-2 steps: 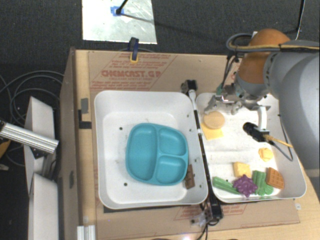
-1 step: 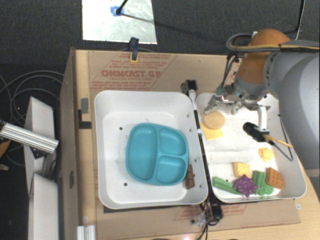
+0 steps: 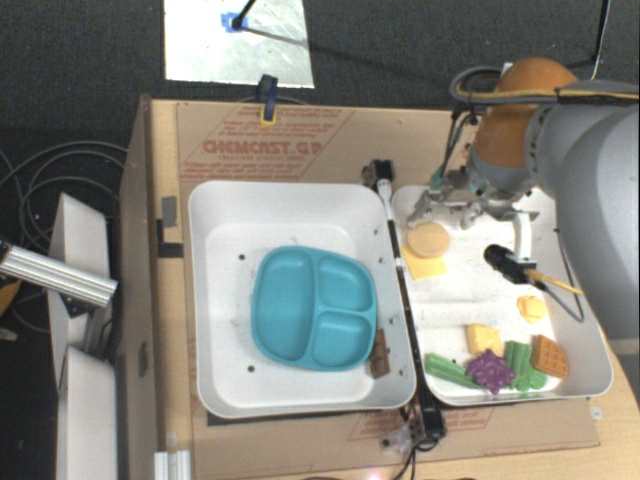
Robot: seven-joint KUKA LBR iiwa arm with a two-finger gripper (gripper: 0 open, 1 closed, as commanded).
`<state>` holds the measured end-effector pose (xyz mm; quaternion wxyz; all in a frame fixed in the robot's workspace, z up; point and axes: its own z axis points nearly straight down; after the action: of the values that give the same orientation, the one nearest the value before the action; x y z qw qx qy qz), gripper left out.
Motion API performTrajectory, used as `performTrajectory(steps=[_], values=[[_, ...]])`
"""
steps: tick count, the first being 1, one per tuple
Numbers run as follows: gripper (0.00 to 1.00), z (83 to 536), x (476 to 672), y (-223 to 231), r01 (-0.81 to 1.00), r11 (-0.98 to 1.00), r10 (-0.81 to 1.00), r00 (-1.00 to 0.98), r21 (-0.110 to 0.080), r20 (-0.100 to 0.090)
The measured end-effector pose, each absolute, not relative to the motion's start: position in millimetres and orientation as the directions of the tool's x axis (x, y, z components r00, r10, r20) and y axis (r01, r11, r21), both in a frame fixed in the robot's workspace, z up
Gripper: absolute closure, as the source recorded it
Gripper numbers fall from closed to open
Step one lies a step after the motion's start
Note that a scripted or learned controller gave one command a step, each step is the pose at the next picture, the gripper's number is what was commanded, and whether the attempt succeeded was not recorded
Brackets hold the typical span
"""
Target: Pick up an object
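Over the right bin [image 3: 590, 368], at its far end, the claw [image 3: 462, 206] hangs low just behind a round tan biscuit-like piece [image 3: 429, 239] lying on a yellow slab [image 3: 424, 265], a likely target since it sits apart from the rest; whether the claw is spread or pressed together I cannot tell. Along the near wall crowd one yellow block [image 3: 483, 339], one purple cluster [image 3: 490, 370], two green pieces [image 3: 449, 369], one waffle [image 3: 549, 356] and one small yellow bit [image 3: 532, 308], while the left bin [image 3: 215, 268] holds one teal divided plate [image 3: 314, 307].
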<state>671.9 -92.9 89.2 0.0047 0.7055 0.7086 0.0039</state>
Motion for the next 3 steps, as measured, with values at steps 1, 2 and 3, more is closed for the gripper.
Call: performTrajectory(steps=[1, 2, 3], values=[[0.00, 89.2, 671.9, -94.1, 1.000, 0.003, 1.000, -0.003, 0.012, 0.000], [0.00, 89.1, 671.9, -93.5, 1.000, 0.004, 1.000, -0.004, 0.012, -0.001], [0.00, 89.1, 671.9, -93.4, 1.000, 0.004, 1.000, -0.004, 0.012, -0.001]])
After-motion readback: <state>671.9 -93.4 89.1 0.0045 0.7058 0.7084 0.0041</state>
